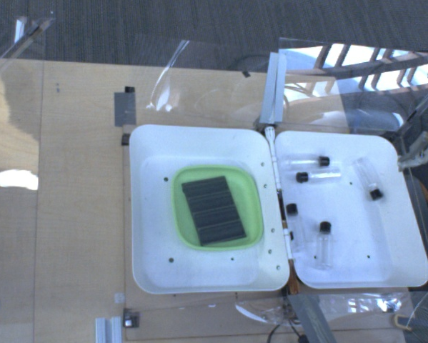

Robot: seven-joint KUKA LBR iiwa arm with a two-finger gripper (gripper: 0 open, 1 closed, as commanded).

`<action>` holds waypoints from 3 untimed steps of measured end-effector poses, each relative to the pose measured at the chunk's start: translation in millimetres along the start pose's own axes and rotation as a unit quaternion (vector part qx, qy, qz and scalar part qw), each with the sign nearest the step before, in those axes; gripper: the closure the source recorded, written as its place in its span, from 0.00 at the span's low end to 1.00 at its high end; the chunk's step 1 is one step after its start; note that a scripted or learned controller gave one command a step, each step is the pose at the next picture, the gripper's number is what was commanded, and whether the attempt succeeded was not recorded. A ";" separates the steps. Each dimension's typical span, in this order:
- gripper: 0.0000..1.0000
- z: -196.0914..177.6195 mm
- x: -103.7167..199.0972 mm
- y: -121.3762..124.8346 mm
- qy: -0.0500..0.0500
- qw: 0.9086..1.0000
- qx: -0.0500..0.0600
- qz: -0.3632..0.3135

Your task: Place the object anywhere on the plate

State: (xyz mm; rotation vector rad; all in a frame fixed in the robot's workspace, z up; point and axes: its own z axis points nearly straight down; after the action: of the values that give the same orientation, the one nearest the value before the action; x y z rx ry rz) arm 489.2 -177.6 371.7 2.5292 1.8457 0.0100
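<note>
A lime-green square plate (251,191) sits in the middle of the left white bin (149,263). A dark grey ribbed rectangular block (213,210) lies flat on the plate, slightly turned, and covers most of its centre. Several clear vials with black caps lie scattered in the right white bin (406,263): one pair near the top left (315,170), one toward the right (368,177), one at the left wall (291,209) and one lower down (324,243).
The two bins meet at a hinged seam (279,206). A grey metal post (273,95) and clear plastic sheeting stand behind them. Bare wooden bench (56,191) spreads to the left.
</note>
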 end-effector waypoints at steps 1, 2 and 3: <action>0.00 -35.6 -18.4 5.9 0.000 0.998 0.001 0.064; 0.00 -64.1 -18.9 6.6 -0.001 0.988 0.000 0.156; 0.00 -64.0 -20.5 6.7 -0.001 0.974 0.000 0.228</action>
State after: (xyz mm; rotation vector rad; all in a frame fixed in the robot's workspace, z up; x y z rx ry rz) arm 488.6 -198.9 435.8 2.8847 1.2216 0.0107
